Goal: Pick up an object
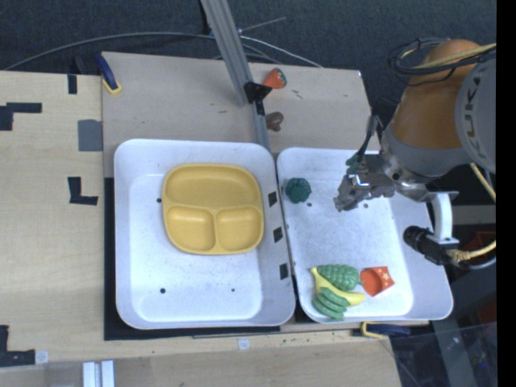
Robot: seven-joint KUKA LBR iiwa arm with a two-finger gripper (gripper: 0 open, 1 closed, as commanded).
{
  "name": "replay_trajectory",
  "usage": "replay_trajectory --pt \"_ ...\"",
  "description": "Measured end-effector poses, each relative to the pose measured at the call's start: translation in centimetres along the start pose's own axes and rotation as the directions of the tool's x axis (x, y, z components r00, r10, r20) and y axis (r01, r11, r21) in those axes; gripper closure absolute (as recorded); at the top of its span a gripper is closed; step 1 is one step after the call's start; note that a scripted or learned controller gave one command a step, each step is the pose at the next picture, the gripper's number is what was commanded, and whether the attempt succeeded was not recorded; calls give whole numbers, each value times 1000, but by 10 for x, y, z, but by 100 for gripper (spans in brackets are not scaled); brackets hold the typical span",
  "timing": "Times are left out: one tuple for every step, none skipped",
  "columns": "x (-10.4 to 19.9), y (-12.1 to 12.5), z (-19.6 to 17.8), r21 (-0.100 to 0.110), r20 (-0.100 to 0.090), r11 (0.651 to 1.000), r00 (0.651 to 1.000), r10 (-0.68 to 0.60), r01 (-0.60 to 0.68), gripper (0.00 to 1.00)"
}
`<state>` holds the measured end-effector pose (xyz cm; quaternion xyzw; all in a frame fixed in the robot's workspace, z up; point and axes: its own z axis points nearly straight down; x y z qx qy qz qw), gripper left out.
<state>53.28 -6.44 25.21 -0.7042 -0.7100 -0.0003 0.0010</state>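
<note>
While lying flat, banana runs left to right.

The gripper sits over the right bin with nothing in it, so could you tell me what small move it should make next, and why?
Probably a short shift toward the green ball, then a descent. The gripper hangs above bare floor of the right bin, and the ball lies alone nearby, apart from the cluttered toy pile at the bin's near edge.

Arm cut off at the right edge. Gripper too blurred to read. Tabletop clipped left.
</note>
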Motion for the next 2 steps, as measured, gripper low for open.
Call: replay_trajectory --pt "61 14 12 2 1 1000 1000 0 0 100" --pt "123 28 19 1 1 1000 1000 0 0 100"
